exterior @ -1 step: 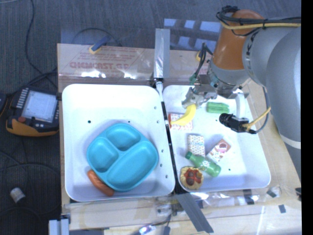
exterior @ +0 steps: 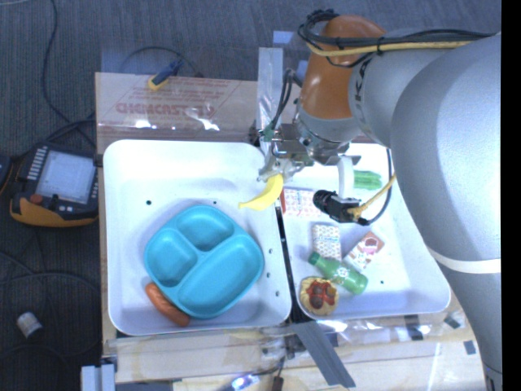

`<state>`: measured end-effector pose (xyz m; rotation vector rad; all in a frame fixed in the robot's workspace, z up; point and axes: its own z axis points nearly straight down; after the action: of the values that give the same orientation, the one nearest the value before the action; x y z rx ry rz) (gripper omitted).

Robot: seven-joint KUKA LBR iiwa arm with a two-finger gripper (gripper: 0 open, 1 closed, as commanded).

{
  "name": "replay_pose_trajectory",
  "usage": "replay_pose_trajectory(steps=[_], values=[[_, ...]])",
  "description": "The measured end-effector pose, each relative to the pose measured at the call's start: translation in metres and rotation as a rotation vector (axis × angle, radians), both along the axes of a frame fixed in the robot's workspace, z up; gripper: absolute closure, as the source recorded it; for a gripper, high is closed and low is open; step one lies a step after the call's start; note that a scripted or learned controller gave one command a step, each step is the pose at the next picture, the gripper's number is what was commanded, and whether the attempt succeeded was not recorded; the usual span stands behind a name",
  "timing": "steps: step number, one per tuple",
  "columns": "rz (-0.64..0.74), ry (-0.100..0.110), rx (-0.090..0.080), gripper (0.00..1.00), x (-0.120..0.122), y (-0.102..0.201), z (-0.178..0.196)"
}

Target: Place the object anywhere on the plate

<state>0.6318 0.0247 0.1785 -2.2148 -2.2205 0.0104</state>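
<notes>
Over the wall between the two bins, near their far edge, the gripper (exterior: 278,173) hangs with its fingers (exterior: 272,168) pinching the upper end of the banana (exterior: 263,195). The banana slants down and leftward from the fingertips, with its free tip over the right side of the left bin (exterior: 138,177), clear of the floor as far as the view tells.

The plate (exterior: 203,259), blue with three compartments, lies in the near half of the left bin, towards its right wall. The banana's tip is near the plate's far rim but apart from it. A sausage (exterior: 166,303) lies against the plate's near-left rim, partly tucked under it.

The right bin (exterior: 407,275) carries a patterned card (exterior: 297,201) by its left wall just beside the banana, a second card (exterior: 326,239) nearer, a red-and-white packet (exterior: 365,251), a green bottle (exterior: 339,273) lying on its side, and a small pizza (exterior: 318,294) at the near-left corner.
</notes>
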Motion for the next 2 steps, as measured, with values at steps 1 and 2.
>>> replay_pose_trajectory(steps=[1, 2], values=[[0.092, -0.039, -0.016, 1.00, -0.0058, 0.0073, -0.0111], [0.027, -0.048, -0.027, 1.00, -0.0072, 0.0136, -0.0142]])
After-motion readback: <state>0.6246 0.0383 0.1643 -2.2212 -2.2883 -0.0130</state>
